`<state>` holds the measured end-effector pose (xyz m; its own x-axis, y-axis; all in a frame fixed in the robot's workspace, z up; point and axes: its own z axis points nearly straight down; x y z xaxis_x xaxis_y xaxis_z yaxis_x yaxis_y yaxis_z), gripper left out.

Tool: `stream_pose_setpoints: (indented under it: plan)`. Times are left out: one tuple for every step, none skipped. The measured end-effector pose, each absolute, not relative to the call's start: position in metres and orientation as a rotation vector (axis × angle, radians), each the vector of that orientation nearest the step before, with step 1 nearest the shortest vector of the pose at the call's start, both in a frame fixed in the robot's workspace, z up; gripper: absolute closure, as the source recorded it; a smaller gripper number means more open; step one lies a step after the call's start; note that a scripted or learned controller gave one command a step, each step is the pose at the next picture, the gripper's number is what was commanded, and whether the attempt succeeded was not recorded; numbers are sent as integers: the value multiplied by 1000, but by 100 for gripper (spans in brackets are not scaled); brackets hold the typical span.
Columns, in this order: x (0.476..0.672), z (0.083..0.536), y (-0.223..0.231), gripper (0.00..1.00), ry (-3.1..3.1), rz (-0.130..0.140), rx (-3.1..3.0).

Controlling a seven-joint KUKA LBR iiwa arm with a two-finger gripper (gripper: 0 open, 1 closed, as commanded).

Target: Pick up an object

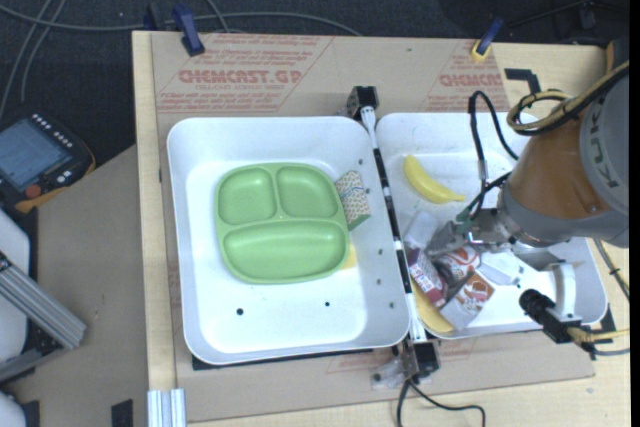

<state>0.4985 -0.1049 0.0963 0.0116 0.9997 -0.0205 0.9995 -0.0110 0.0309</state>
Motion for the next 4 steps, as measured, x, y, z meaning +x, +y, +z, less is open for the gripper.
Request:
stream_pose_setpoints:
  plan:
    - [500,96,-106,0,2189,14,2207]
    - [497,96,-106,0,2182,21,2201]
    - [496,96,-103,0,2177,19,2200]
    - [490,96,-103,0,2181,22,2196]
